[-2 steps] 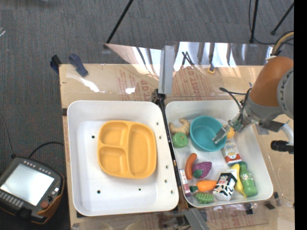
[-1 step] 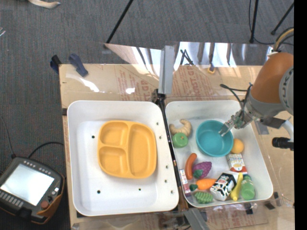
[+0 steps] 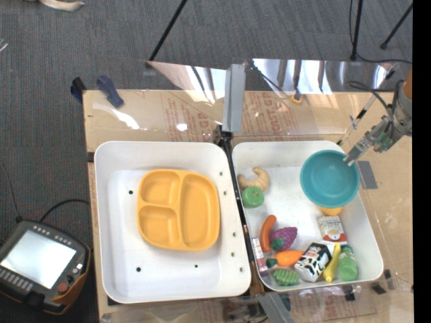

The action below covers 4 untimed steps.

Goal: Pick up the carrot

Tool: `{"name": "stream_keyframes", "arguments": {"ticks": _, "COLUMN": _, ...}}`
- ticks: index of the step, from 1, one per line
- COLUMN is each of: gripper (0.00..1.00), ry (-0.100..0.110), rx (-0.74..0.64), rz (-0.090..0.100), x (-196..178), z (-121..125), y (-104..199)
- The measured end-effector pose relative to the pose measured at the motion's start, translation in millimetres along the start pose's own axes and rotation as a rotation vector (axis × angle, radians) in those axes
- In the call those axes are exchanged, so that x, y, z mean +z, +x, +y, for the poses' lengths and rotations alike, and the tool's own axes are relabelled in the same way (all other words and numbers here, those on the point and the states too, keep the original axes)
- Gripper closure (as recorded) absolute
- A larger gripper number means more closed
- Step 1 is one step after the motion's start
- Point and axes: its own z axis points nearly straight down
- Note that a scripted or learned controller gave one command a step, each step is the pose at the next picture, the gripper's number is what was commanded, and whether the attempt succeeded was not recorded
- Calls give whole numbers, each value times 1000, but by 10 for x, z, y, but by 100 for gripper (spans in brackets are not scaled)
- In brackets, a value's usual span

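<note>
The carrot (image 3: pixel 288 257), orange with a green leafy end, lies near the front of the right bin (image 3: pixel 372 234), between a purple grape bunch (image 3: pixel 284 237) and a black-and-white milk carton (image 3: pixel 312 261). My gripper (image 3: pixel 358 151) hangs at the bin's far right edge, over the rim of a teal bowl (image 3: pixel 328 179). It is well away from the carrot, up and to the right of it, with nothing seen in its grasp.
The right bin also holds a croissant (image 3: pixel 254 177), a green apple (image 3: pixel 253 196), a red sausage (image 3: pixel 268 233), a juice box (image 3: pixel 331 229), a green bottle (image 3: pixel 347 266) and a leafy green piece (image 3: pixel 286 278). A yellow divided plate (image 3: pixel 179 209) lies in the left bin (image 3: pixel 114 247).
</note>
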Motion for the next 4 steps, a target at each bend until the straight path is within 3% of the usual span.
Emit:
{"name": "stream_keyframes", "arguments": {"ticks": 1, "gripper": 100, "ry": 14, "rx": 108, "rz": 17, "x": 489, "z": -48, "y": 1118}}
{"name": "stream_keyframes", "arguments": {"ticks": 2, "gripper": 100, "ry": -6, "rx": 200, "rz": -5, "x": 697, "z": 275, "y": 1826}}
{"name": "stream_keyframes", "arguments": {"ticks": 3, "gripper": 0, "ry": 12, "rx": 200, "rz": 11, "x": 774, "z": 241, "y": 1875}}
{"name": "stream_keyframes", "arguments": {"ticks": 4, "gripper": 0, "ry": 14, "rx": 68, "rz": 15, "x": 1429, "z": -491, "y": 1647}}
